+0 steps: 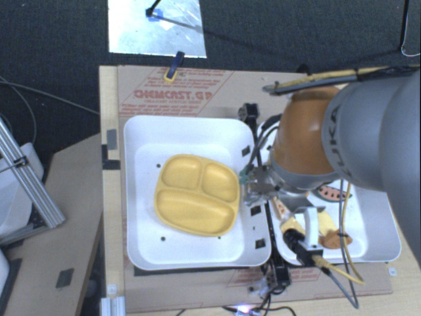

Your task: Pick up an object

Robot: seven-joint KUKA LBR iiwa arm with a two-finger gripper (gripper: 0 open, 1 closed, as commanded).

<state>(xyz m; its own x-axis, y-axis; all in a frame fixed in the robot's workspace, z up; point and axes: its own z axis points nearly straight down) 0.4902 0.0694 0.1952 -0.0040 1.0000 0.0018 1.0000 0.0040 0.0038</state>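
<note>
A yellow three-compartment plate (196, 193) lies flat in the middle of the left bin (141, 242). The arm reaches in from the right and covers most of the right bin (385, 242). My gripper (255, 188) hangs low over the divide between the two bins, just right of the plate's edge. In the right bin, small things peek out from under the arm: a yellow piece (290, 226), a brown-orange piece (333, 239) and a red-striped item (329, 191). I see nothing held.
Both bins rest on a cardboard sheet (172, 92) on the bench. A small blue and yellow item (173, 66) lies on the cardboard behind the left bin. A shiny square panel (156, 17) lies further back. Metal framing (26, 183) stands at left.
</note>
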